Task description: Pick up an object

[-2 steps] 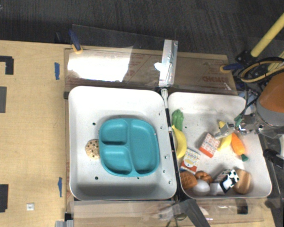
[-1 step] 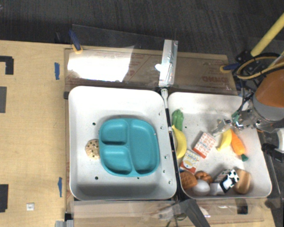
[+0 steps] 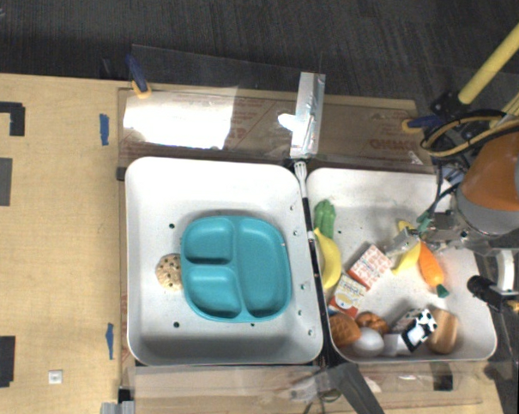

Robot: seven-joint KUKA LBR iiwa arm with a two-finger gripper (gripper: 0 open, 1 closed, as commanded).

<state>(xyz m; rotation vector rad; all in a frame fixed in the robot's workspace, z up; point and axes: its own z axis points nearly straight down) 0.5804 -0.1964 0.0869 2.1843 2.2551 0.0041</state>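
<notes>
The right bin (image 3: 363, 193) holds the loose objects. An orange carrot (image 3: 430, 266) and a small yellow piece (image 3: 406, 259) lie near its right side. My gripper (image 3: 415, 232) hangs low just above and left of the carrot, over the yellow piece. I cannot see whether it touches either. A red and white box (image 3: 370, 267) lies to the left, near a banana (image 3: 329, 259) and a green vegetable (image 3: 325, 217) along the bin's left wall.
Along the right bin's front lie an orange fruit (image 3: 343, 328), a white egg (image 3: 370, 341), a black-and-white toy (image 3: 419, 328) and a brown roll (image 3: 445, 331). The left bin (image 3: 157, 197) holds a teal divided plate (image 3: 237, 267) and a cookie (image 3: 169, 272).
</notes>
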